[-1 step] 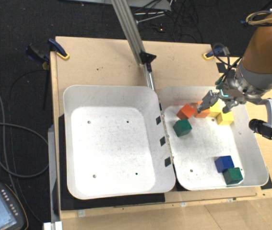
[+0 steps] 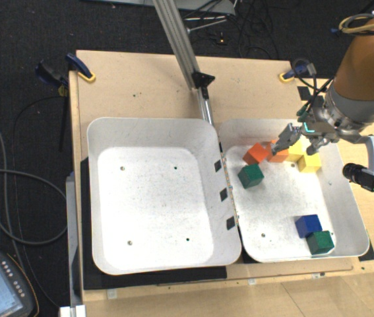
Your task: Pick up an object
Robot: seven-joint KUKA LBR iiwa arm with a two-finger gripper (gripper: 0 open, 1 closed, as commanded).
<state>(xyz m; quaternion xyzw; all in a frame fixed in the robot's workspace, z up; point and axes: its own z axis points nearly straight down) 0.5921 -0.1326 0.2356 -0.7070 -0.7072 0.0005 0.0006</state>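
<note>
My gripper (image 2: 299,142) hangs over the far part of the right bin (image 2: 348,203), open, with its two fingers spread on either side of a yellow block (image 2: 296,152). A second yellow block (image 2: 309,164) lies just in front of it. An orange block (image 2: 258,153) sits to the left, with a smaller orange piece (image 2: 279,156) between it and the yellow one, right by my left finger. Nothing is lifted between the fingers.
A green cube (image 2: 250,176) lies near the right bin's left wall. A blue cube (image 2: 308,224) and a dark green cube (image 2: 320,242) sit at its near right corner. The left bin (image 2: 101,177) stands beside it. A metal pole (image 2: 180,45) slants over the bench's back.
</note>
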